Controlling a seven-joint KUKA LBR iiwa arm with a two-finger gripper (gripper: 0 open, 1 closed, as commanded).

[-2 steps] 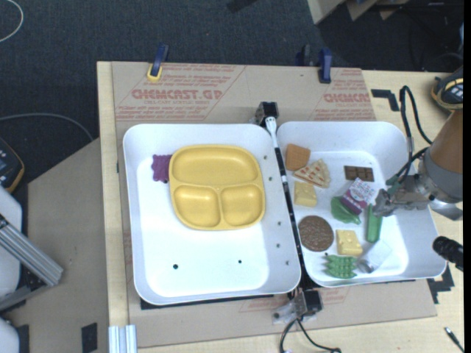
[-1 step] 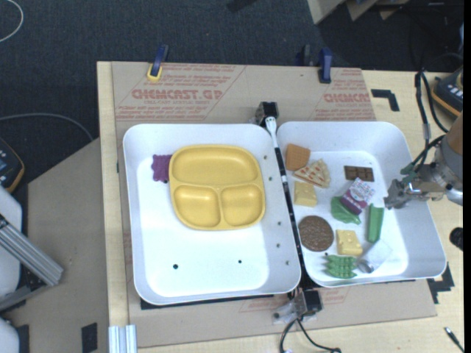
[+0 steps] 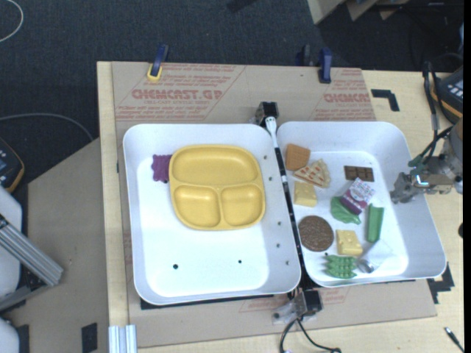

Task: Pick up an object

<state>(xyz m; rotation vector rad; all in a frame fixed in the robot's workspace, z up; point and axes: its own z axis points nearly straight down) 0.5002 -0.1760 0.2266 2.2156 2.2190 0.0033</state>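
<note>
The toy foods in the right bin (image 3: pixel 401 142) look light, stiff and smooth. The green pod (image 3: pixel 374 223), nearest the gripper (image 3: pixel 409 184) at the bin's right rim, is slim enough to pinch across its width. Whether the gripper is open cannot be told; it is blurred. The bin floor is slick and crowded towards the yellow tray (image 3: pixel 217 184), roomier beside the pod.

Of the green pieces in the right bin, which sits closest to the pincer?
The upright green pepper-like piece, just left of the pincer; the other two greens lie further left and lower.
</note>
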